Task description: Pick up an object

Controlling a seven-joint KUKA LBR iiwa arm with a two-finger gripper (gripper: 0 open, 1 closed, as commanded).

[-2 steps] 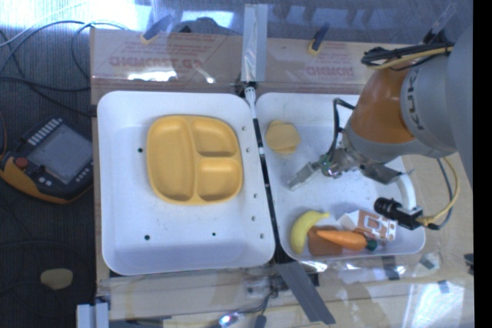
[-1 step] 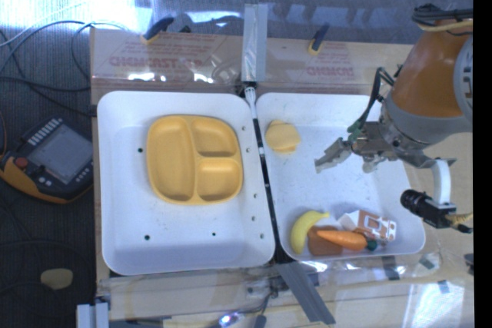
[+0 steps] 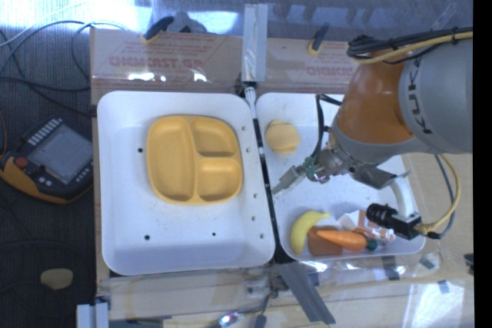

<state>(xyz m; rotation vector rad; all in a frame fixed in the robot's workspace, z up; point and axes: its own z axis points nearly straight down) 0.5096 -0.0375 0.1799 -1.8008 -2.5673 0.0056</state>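
Right bin point(image 3: 400, 246) holds the loose objects. Pale yellow ball point(image 3: 282, 137) near the bin's upper left corner, close to the divider between bins. Yellow banana-shaped piece point(image 3: 305, 224) at the lower edge, touching an orange carrot point(image 3: 338, 240) that lies flat just to its right, green end pointing right. A small cluster of other items sits just behind and right of the carrot, partly hidden by a black cylinder with cable; too jumbled to name.

Gripper point(image 3: 296, 177) hangs over the right bin's left side, between ball above and banana below, apart from both. Finger tips point left toward the divider. Nothing visible between them; whether they are spread or closed — cannot tell from this angle. Grey arm with orange band point(image 3: 377, 107) covers much of the bin's upper right.

Left bin point(image 3: 123, 242) holds a yellow tray point(image 3: 196, 157) with three compartments, roughly central, lying flat.

Cardboard point(image 3: 165, 54) lies behind both bins. Handheld pendant point(image 3: 46, 157) on the floor at left.
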